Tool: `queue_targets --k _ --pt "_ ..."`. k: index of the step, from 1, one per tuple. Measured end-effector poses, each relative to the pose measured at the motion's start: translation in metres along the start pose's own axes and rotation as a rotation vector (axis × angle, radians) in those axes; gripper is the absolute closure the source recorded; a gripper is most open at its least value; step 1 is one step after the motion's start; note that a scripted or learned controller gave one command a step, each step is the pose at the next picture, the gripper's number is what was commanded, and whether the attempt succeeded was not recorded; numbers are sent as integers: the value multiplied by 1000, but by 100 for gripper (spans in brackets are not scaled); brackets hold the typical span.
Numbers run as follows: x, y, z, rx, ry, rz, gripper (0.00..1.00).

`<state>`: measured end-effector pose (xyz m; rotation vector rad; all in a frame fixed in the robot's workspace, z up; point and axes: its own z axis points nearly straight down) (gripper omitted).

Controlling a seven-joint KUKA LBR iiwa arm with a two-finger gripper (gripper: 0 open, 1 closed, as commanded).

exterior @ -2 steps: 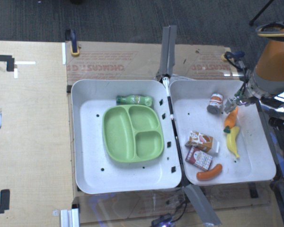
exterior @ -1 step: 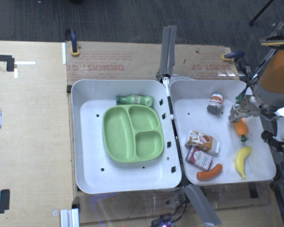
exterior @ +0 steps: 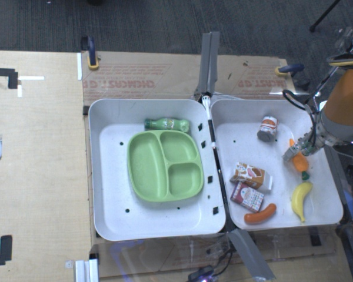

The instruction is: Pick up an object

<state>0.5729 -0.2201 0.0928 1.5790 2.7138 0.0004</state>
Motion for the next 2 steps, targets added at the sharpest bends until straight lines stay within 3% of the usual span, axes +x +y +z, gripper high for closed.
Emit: queue_targets --k 1,2 --pt "-1 1 -10 -2 -2 2 100" --pt "35 51 -101 0 -1 240 100"
